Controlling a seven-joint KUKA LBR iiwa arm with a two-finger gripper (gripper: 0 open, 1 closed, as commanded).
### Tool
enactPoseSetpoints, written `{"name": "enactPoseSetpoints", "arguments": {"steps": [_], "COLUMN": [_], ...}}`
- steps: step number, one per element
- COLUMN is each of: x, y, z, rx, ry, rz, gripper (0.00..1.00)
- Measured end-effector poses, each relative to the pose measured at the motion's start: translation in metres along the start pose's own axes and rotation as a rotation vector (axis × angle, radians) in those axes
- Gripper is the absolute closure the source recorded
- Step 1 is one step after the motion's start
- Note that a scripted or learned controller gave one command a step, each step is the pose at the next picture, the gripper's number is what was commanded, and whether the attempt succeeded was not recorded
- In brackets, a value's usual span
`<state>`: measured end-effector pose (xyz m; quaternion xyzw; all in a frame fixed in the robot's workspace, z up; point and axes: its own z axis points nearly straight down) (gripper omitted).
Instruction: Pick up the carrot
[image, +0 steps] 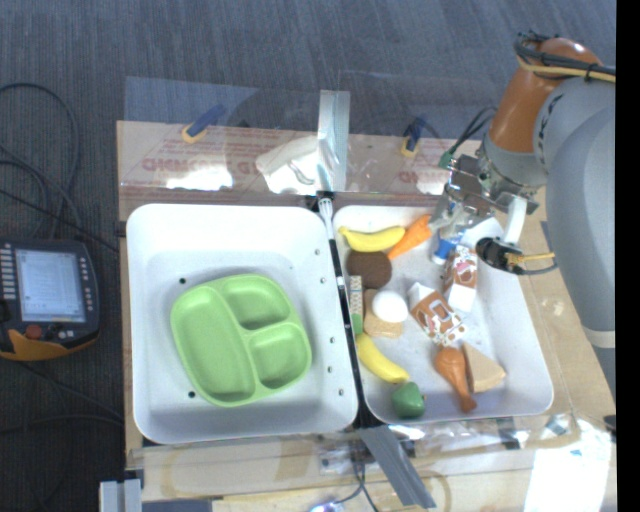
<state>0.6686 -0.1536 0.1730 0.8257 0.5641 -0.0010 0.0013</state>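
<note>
The carrot (411, 237) lies in the right bin (530, 385), near its top edge, with one end touching the tip of a banana (372, 238) that lies to its left. Its long axis runs at a slant, from the lower left up toward the upper right, so the upper end points toward the gripper (452, 222). The gripper hovers just beside that upper end, to the right of it and slightly above in the view, over the bin's top right corner. Whether it is apart or together I cannot tell: the wrist and the cluttered metalwork hide the tips, and nothing is seen clamped in it. The carrot therefore reads as not yet picked. The move to come turns on a short shift leftward and a little down the view, to come over the carrot's middle rather than its end. Judging from the slant, the grasp would go best across the carrot, at right angles to its length. The banana on the left and a small carton (461, 281) just below the gripper crowd the spot, so a stray closing could catch either. The left bin (160, 250) holds a green tray (240, 340), well apart from all this.
</note>
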Motion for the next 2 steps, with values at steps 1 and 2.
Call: {"name": "enactPoseSetpoints", "arguments": {"steps": [1,2], "x": [0.0059,0.0006], "y": [-0.0190,-0.0259], "z": [0.0736,0.0814], "rx": [0.000,0.029], "ry": [-0.001,-0.014], "rz": [0.322,0.326], "gripper": [1.00,0.00]}}
